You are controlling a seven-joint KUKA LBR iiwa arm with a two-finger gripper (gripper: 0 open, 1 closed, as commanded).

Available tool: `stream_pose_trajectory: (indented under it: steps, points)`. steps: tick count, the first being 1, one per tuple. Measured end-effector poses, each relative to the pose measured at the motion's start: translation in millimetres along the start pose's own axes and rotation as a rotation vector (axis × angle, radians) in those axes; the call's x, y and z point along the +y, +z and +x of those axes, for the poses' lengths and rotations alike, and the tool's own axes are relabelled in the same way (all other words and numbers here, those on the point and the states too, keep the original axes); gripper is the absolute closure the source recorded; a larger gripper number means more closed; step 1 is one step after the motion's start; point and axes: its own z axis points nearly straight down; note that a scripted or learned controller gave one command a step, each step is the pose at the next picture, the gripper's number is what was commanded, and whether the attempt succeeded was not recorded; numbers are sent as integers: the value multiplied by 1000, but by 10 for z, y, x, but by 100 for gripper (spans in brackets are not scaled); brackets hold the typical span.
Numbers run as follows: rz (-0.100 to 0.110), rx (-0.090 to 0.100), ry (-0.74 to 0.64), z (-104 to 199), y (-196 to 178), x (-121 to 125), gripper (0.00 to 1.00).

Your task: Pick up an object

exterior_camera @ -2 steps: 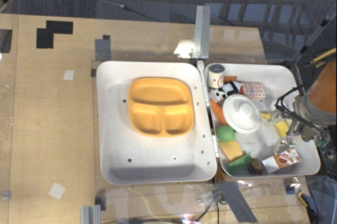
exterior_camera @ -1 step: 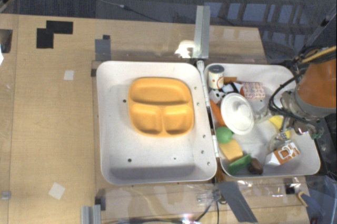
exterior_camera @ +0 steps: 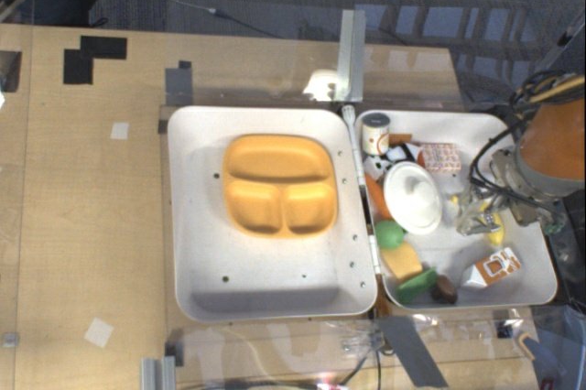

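gripper [exterior_camera: 478, 212] low in right bin [exterior_camera: 540, 287], probably seeking a grasp | grip state: cannot tell, blurred | white bowl [exterior_camera: 412, 194] just left | carton [exterior_camera: 497, 266] just below

Right bin [exterior_camera: 540, 287] holds mixed objects: white bowl [exterior_camera: 413, 196], green ball [exterior_camera: 390, 234].

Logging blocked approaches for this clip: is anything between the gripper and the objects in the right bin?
Nothing visible blocks it. The gripper is already low inside the right bin, with the white bowl just to its left in the camera view and the small carton just below it; bare bin floor lies between.
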Motion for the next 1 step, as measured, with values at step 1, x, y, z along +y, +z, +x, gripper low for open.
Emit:
stream_pose_trajectory:
  steps: [1]
  points:
    - [-5,18,125,184,-1514,208,100]
